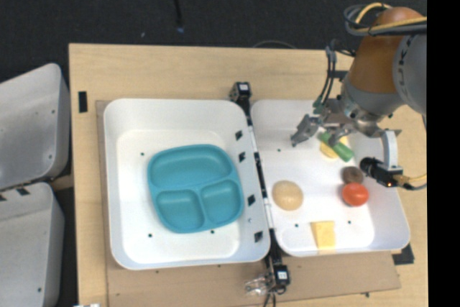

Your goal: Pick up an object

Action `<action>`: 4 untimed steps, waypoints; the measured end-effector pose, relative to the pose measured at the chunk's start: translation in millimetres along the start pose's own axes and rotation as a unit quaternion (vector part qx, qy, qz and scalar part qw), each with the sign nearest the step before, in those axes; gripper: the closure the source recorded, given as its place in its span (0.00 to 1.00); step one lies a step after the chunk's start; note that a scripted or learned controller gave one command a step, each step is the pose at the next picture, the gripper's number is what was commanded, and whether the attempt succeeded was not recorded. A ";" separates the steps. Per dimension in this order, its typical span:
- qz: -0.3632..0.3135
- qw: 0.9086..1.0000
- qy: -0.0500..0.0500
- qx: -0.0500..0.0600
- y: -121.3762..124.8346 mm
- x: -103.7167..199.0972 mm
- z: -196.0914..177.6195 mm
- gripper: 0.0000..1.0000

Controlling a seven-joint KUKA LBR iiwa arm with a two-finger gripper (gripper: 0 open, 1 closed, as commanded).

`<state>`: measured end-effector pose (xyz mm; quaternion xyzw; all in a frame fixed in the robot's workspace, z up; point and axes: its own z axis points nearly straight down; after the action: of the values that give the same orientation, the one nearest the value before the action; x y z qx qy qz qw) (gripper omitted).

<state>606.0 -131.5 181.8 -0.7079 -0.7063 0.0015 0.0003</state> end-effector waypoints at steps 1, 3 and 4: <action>-0.002 1.000 0.000 0.000 6.1 6.8 54.6 0.00; 0.004 1.000 0.000 -0.003 7.3 4.5 69.3 1.00; 0.004 1.000 0.000 -0.004 -1.3 5.7 13.6 1.00</action>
<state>604.6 -125.9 168.2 -0.7105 -0.7037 -0.0016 -0.0023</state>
